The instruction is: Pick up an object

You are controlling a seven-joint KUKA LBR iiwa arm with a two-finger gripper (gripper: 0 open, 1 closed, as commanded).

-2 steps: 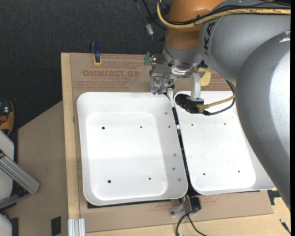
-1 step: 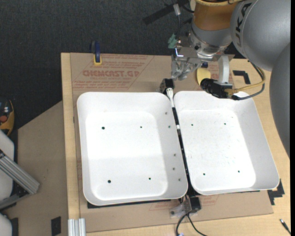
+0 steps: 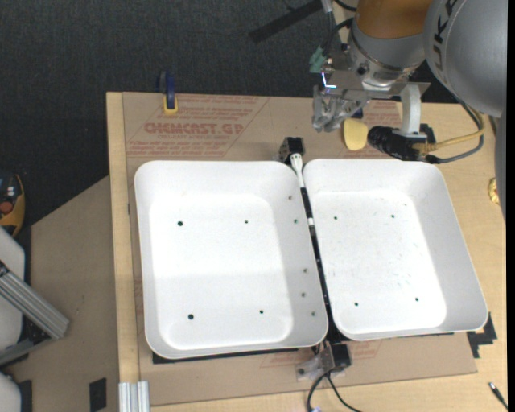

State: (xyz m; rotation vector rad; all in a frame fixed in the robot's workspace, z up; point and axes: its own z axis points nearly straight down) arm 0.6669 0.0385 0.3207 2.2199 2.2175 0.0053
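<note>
A small pale yellow object (image 3: 354, 134), rounded like a lump, sits just past the far rim of the right bin (image 3: 455, 241), over the brown board of the table (image 3: 217, 133). It cannot be told whether it rests on the board or hangs above it. The tool (image 3: 328, 121) is just beside it, on its left and a little farther back, also outside both bins. The view does not show whether the tool is wide or narrow, nor whether it grips the yellow object. Above the tool, the orange band (image 3: 390, 18) and the grey arm (image 3: 475, 48) enter from the upper right.

The right bin's floor shows a few dark dots and fine specks. The left bin (image 3: 161, 241) lies touching it, with four dark dots on its floor. A black clip (image 3: 290, 148) sits at the far end of the seam between the bins. A blue and yellow clamp (image 3: 168, 91) grips the table's far edge, well to the left.
</note>
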